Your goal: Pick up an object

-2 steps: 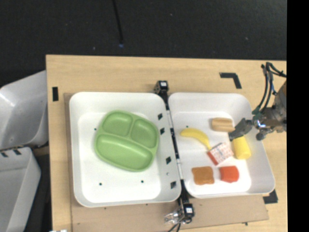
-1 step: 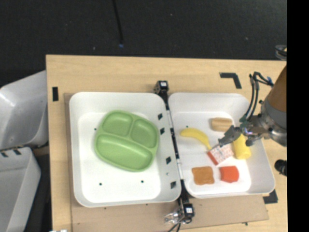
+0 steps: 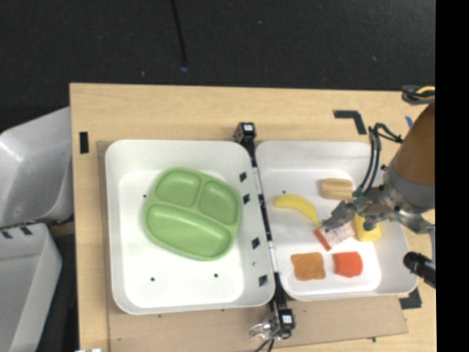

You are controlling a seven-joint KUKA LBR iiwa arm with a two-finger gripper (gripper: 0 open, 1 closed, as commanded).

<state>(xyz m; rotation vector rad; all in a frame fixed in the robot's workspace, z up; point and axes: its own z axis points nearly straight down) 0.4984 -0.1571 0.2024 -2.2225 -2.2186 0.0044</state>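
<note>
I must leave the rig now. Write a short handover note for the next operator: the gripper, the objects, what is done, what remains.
Gripper: low in the right bin, over a small red and white item; a grasp is not confirmed.
Right bin: banana, tan block, yellow item, orange piece, red piece.
Left bin: green divided plate.
Done: nothing visibly lifted.
Left: grasp and lift one object.

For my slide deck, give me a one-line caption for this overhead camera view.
KUKA arm's gripper low in the right bin among toy foods, beside a banana; green divided plate in the left bin.
</note>
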